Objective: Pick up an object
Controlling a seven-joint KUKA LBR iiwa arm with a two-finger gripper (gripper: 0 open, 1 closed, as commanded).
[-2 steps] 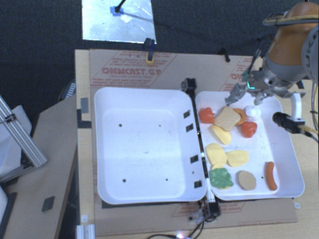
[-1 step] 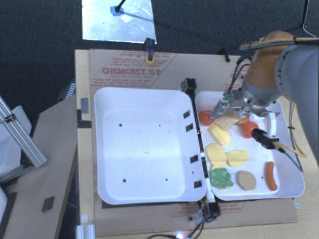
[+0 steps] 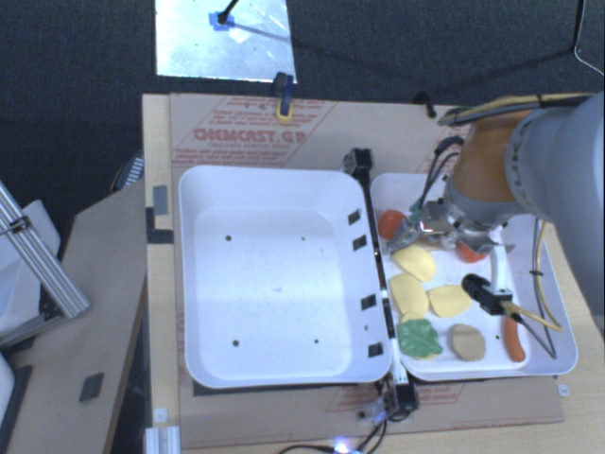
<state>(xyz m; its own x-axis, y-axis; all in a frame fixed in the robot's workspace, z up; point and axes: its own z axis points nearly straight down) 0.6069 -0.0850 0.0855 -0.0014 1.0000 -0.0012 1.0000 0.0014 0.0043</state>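
A: So, starting at the left, what is in the left bin (image 3: pixel 274 282)?

B: Nothing that I can see; its white floor is bare. Everything there is to pick from lies in the right bin (image 3: pixel 492 367).

A: Which things?

B: Nearest the divider there is a red piece (image 3: pixel 390 223) at the far end. Next comes a yellow piece (image 3: pixel 414 263), with two more yellow pieces (image 3: pixel 408 296) toward the near end. A green piece (image 3: pixel 419 339) lies at the near corner. Further right sit a tan piece (image 3: pixel 466 341) and an orange stick (image 3: pixel 513 340).

A: And the gripper?

B: The gripper (image 3: pixel 430 223) is low over the far end of that bin, just beside the red piece and above the first yellow one. Whether it is open or closed I cannot tell, and I see nothing in its hold. The grey arm (image 3: pixel 548 149) comes in from the right.

A: How far along, then?

B: Early, I judge. Every object lies on the bin floor and none is lifted. The grasp and the lift are both left to do.
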